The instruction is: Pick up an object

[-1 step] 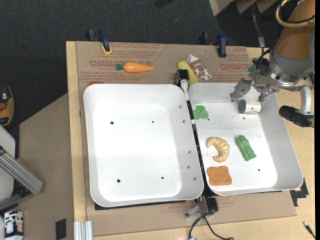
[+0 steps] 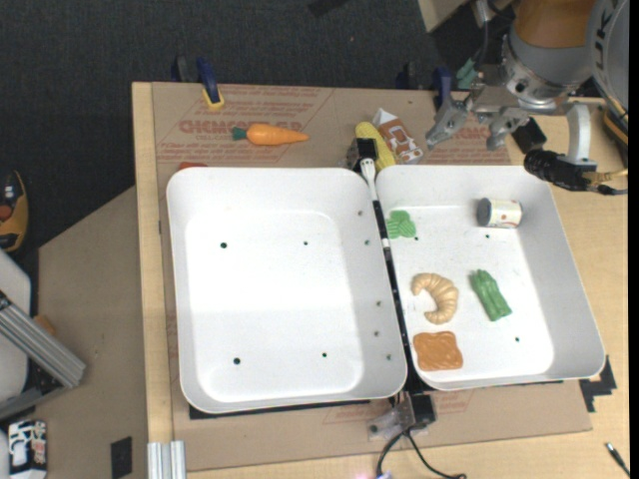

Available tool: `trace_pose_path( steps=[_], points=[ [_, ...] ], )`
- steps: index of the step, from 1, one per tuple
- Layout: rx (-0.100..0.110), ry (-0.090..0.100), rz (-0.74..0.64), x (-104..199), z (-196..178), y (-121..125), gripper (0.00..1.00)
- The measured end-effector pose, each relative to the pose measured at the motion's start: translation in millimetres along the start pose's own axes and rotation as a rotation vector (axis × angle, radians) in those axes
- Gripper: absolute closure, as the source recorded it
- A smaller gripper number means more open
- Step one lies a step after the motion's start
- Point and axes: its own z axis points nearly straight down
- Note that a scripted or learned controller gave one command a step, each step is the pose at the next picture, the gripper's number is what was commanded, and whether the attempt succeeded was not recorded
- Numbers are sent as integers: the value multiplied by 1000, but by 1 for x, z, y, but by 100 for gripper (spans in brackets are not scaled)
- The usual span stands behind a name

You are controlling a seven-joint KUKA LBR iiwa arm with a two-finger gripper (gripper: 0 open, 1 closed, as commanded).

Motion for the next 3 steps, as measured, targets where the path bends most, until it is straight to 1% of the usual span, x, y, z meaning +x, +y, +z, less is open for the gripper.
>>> trace_pose_path(
  steps=[1,2,3],
  points=[
    [-3,-2,5,16,-114,-1,0],
    [6,-3,7,15,-117,-1,100],
    [4,1,1,99,-154,0,100]
  ],
)
